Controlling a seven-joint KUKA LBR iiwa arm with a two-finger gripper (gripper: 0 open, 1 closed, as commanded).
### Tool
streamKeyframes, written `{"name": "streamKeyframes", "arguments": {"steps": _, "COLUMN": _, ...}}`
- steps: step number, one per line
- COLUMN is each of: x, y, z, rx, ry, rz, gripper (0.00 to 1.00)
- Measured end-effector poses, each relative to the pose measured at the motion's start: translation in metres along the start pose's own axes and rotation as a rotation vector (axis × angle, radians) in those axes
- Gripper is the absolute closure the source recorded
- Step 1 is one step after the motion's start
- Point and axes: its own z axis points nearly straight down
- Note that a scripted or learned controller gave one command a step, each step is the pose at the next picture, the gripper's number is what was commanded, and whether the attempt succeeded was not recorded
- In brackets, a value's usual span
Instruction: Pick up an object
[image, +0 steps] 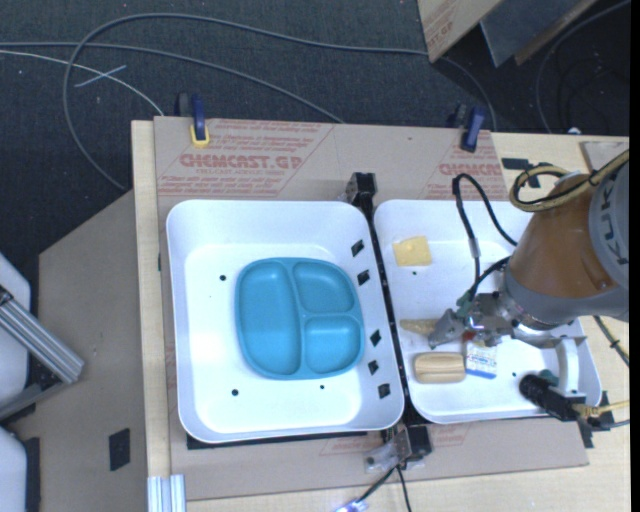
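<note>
A smooth tan wooden cylinder (439, 367) lies beside the gripper (466, 322); its grip state cannot be told.

In the left white bin (190, 330), the blue three-compartment plastic plate (299, 317) fills the middle, leaving bare floor along every wall, widest at 6 and 9 o'clock. In the right white bin (440, 405), the grey arm with its orange band (565, 262) blocks 3 o'clock. The yellow square block (412, 251) sits at 11 o'clock, the tan wooden cylinder (439, 367) at 7, with open floor between them.
</note>
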Motion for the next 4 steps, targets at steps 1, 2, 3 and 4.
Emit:
{"name": "streamKeyframes", "arguments": {"steps": 1, "x": -0.002, "y": 0.002, "z": 0.026, "rx": -0.011, "ry": -0.006, "rz": 0.002, "gripper": 0.00}}
{"name": "streamKeyframes", "arguments": {"steps": 2, "x": -0.004, "y": 0.004, "z": 0.013, "rx": -0.020, "ry": -0.010, "rz": 0.004, "gripper": 1.00}}
{"name": "streamKeyframes", "arguments": {"steps": 3, "x": 0.007, "y": 0.007, "z": -0.041, "rx": -0.012, "ry": -0.003, "rz": -0.002, "gripper": 1.00}}
{"name": "streamKeyframes", "arguments": {"steps": 4, "x": -0.001, "y": 0.002, "z": -0.097, "rx": -0.014, "ry": -0.004, "rz": 0.000, "gripper": 1.00}}
